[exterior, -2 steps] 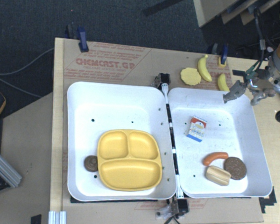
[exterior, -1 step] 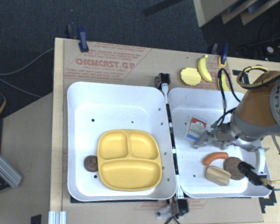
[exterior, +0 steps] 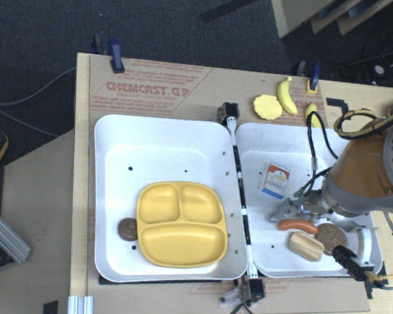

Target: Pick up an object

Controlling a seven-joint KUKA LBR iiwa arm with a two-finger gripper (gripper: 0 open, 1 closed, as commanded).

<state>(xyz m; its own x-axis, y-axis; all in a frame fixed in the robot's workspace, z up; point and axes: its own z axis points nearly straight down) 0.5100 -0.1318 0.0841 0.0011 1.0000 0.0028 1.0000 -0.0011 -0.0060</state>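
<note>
In the right bin [exterior: 265, 141] lie a red-brown sausage [exterior: 298, 226], a tan bread-like block [exterior: 306, 246], a brown round disc [exterior: 331, 235] and a small white, red and blue carton [exterior: 276, 180]. My gripper [exterior: 291, 210] hangs low over the bin, right above the sausage's upper edge and just below the carton. The grey arm with its orange band [exterior: 363, 174] reaches in from the right and hides part of the bin's right side. I see nothing lifted off the floor of the bin.
The left bin [exterior: 116, 140] holds a yellow divided plate [exterior: 180, 223] and a small brown round piece [exterior: 128, 229] at its left. A banana [exterior: 288, 96] and a yellow round item [exterior: 268, 107] lie on the bench behind the right bin. Black cables [exterior: 313, 138] run along the arm.
</note>
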